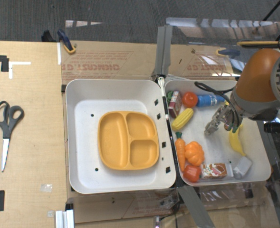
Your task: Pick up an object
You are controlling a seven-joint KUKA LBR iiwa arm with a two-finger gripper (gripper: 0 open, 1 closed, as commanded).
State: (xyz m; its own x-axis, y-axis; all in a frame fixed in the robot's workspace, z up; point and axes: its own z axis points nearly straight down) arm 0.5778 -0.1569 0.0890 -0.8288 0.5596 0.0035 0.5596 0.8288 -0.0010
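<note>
Looked down on a pale wooden desk (30, 175) carrying two shallow white bins side by side, presumably so that a pick from one could be dropped in the other. Found the left bin (80, 127) holding a yellow divided plate (129, 140) lying flat at its middle. Found the right bin (256, 167) crowded with toy food, mostly along its 9 o'clock wall and its 6 o'clock edge, which left bare floor at the centre. Saw the grey arm (258, 82), reaching in from 3 o'clock, hanging low over that bare floor, seemingly placed for a descent onto something close.

Could not tell whether the fingers (220, 121) were spread or pressed together, nor make out anything between them.

Judged the banana (237, 140) the likeliest target: just beside the fingers at about 4 o'clock, lying flat and apart from its neighbours. Noted the corn cob (183, 119) near, at 9 o'clock, and the orange pumpkin (194, 152) at 7 o'clock, touching the carrot (179, 151). Placed the small carton (214, 170) at 6 o'clock, the red tomato (190, 99) at 10 o'clock, all clear of the fingers.
</note>
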